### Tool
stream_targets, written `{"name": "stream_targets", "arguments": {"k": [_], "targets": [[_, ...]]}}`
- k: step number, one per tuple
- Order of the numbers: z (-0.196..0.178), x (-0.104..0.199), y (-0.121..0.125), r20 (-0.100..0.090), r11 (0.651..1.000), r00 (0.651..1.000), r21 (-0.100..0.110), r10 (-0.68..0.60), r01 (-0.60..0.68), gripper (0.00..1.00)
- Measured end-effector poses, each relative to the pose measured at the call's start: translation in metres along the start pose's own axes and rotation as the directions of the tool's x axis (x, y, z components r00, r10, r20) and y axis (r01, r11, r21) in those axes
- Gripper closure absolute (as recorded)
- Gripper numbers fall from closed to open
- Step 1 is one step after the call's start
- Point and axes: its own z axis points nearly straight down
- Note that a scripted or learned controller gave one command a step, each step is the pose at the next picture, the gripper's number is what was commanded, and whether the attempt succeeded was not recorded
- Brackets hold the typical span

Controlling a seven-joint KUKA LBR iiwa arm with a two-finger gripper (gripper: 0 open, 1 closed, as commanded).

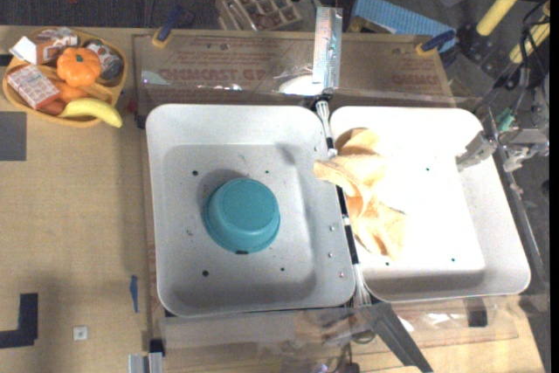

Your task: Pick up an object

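Observation:
An upturned teal bowl [243, 215] sits in the middle of the left white bin [175, 135]. A crumpled yellow-orange cloth [371, 196] lies along the left side of the right white bin [454, 223], with one corner draped over the divider between the bins. My gripper [479, 148] is at the right bin's right rim, dark and partly lost in clutter. It is far from the cloth and the bowl, and nothing shows in it.
A wicker tray [17, 92] with a toy pumpkin [79, 65], a banana [92, 110] and small boxes stands at the far left of the bench. Cardboard [218, 65] and a clear upright strip [327, 48] stand behind the bins. Cables and metal parts [524, 144] crowd the right edge.

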Motion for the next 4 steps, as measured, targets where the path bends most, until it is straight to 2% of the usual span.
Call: {"name": "stream_targets", "arguments": {"k": [1,2,3,4], "targets": [[0.089,0.051,0.036,0.000,0.998,0.998,0.000,-0.063,0.063,0.00],[0.127,0.095,0.088,0.003,0.960,0.960,-0.004,-0.281,0.281,0.00],[0.043,0.159,0.102,0.002,0.961,0.961,-0.003,-0.275,0.275,0.00],[0.117,0.108,0.108,0.001,0.900,0.900,-0.001,-0.435,0.435,0.00]]}}
